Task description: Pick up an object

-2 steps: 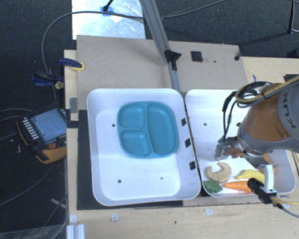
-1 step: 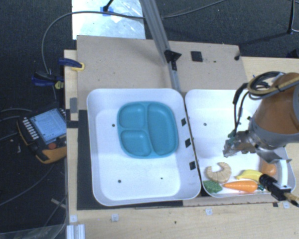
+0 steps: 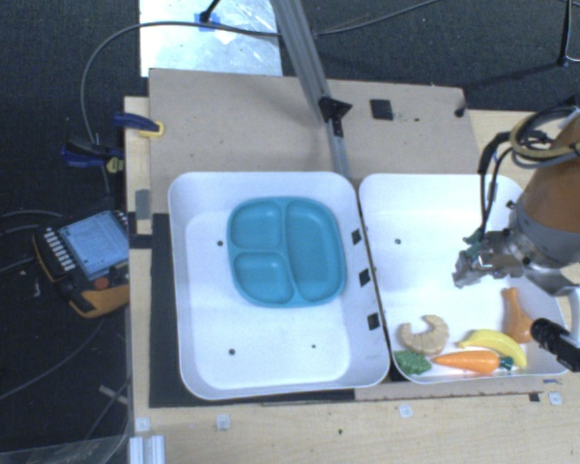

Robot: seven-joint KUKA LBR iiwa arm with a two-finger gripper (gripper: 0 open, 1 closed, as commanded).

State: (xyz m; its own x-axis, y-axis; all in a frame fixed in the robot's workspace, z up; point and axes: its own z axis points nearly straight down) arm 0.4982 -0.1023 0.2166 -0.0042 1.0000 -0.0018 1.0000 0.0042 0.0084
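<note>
In the right bin (image 3: 416, 211), along its near edge, lie a tan curved pastry-like piece (image 3: 424, 333), a small green item (image 3: 412, 362), an orange carrot (image 3: 467, 361), a yellow banana (image 3: 495, 342) and an orange-brown piece (image 3: 515, 312). My gripper (image 3: 474, 265) hangs over the right half of this bin, up and to the right of the tan piece, apart from all the items. Nothing shows between its fingers. Its wrist and arm come in from the right edge.
The left bin (image 3: 203, 346) holds a blue divided plate (image 3: 286, 250). A grey pole (image 3: 309, 61) slants down to the bins' far junction. Cables, clamps and a handheld device (image 3: 87, 254) lie left of the bench.
</note>
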